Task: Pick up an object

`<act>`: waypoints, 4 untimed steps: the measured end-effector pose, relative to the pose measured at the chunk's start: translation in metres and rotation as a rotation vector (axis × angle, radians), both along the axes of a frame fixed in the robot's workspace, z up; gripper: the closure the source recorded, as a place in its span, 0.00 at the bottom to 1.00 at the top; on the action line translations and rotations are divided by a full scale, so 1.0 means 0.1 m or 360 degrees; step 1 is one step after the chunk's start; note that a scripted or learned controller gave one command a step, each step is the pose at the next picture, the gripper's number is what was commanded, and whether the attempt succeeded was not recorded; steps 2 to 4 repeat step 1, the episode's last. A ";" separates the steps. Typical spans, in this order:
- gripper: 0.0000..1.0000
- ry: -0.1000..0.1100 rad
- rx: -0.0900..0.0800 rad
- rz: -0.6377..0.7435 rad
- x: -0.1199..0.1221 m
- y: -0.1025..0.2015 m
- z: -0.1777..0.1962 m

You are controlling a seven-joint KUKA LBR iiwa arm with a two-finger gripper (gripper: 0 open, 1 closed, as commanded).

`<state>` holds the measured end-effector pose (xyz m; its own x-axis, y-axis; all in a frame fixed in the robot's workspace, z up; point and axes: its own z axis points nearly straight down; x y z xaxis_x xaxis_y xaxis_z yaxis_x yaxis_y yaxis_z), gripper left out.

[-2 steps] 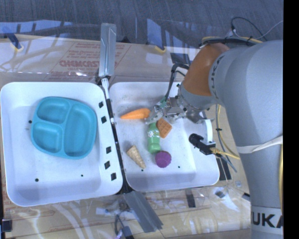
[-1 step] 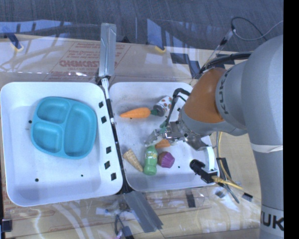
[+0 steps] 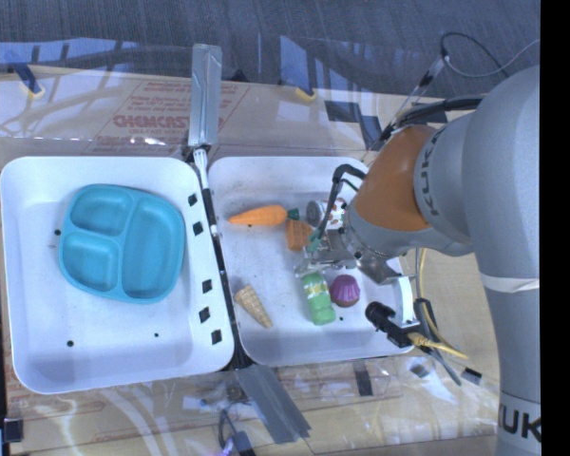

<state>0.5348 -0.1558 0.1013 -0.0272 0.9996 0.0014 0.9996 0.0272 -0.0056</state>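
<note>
Several toys crowd the right bin (image 3: 266, 345) beneath the gripper (image 3: 315, 247).
Whether its grip is released or clenched cannot be told; it hangs over the small orange piece (image 3: 297, 235) and green bottle (image 3: 317, 297), with the purple ball (image 3: 345, 291) beside, the carrot (image 3: 258, 218) and cone (image 3: 253, 305) further left. Tight packing (bottle touching ball) could cause a slip or a double grab. Left bin (image 3: 19, 283) holds a blue divided plate (image 3: 122, 243); grey carpet lies beyond the bench.
</note>
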 end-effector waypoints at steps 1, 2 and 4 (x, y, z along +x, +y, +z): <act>1.00 -0.0011 0.0000 0.0116 0.20 0.78 1.25; 1.00 -0.0011 0.0000 0.0116 0.20 0.78 1.25; 1.00 -0.0011 0.0000 0.0116 0.20 0.78 1.25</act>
